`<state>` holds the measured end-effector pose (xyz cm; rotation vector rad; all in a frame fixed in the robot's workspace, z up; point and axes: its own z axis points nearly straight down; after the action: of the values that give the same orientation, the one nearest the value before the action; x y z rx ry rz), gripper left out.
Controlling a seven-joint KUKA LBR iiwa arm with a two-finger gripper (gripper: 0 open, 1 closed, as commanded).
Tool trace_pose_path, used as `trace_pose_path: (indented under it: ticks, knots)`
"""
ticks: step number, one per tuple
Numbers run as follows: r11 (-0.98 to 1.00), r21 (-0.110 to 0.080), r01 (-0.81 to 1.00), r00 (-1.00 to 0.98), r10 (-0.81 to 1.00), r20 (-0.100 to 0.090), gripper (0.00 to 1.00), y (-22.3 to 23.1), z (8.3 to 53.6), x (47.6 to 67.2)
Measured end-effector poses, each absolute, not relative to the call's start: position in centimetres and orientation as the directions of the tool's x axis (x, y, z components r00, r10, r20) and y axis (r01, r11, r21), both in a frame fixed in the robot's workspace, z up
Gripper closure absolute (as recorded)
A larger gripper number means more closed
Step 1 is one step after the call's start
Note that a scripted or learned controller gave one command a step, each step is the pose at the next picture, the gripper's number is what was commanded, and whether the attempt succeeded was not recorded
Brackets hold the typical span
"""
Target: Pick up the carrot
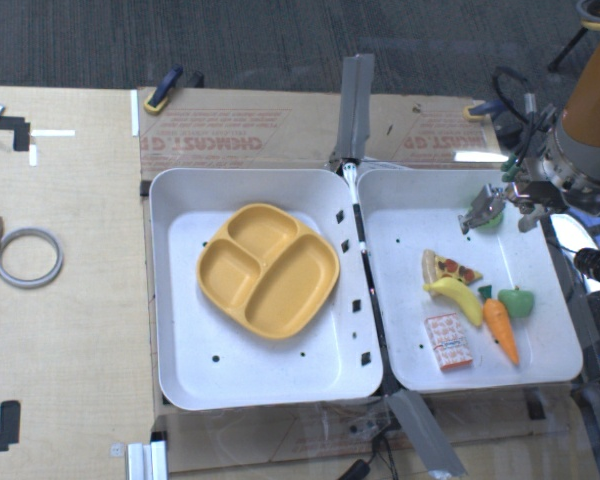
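Orange carrot (pixel 500 330): lies in the right bin (pixel 400 368), near that bin's front right corner, green top toward the bin's middle and tip toward the front rim.
Neighbours: a green toy (pixel 517 302) touches the carrot's leafy end on its right; a banana (pixel 458 296) lies just beside it on the left; a small red and white packet (pixel 448 342) sits just left of the carrot's body.
Hand (pixel 483 211): hovers over the back right part of the right bin, well apart from the carrot; it carries nothing, and whether it is spread or closed I cannot tell from here.
Step in hand: the reach toward the carrot, judged as barely begun.
Doing it well: bring the hand toward the bin's front right corner and come down over the carrot's thick middle, closing across its width rather than along its length; the tip end looks too thin for a sure hold.
Risk: a descent too near the leafy end would likely knock the green toy or the banana; too close to the front rim, the bin wall may get in the way.
Count, right bin: one carrot, one banana, one pizza slice (pixel 452 267), one packet, one green toy.
Count, left bin (pixel 180 368): one yellow divided plate (pixel 268 268), three compartments.
Count, worktop (pixel 70 368): one tape roll (pixel 28 257) near its left edge; two white bins.
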<state>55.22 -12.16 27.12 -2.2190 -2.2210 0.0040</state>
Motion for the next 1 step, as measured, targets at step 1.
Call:
trace_pose_path:
  ticks: [1]
  knots:
    - [0.047, -0.001, 0.999, -0.047, 0.999, 0.001, 0.00, -13.10, 9.15, 51.31]
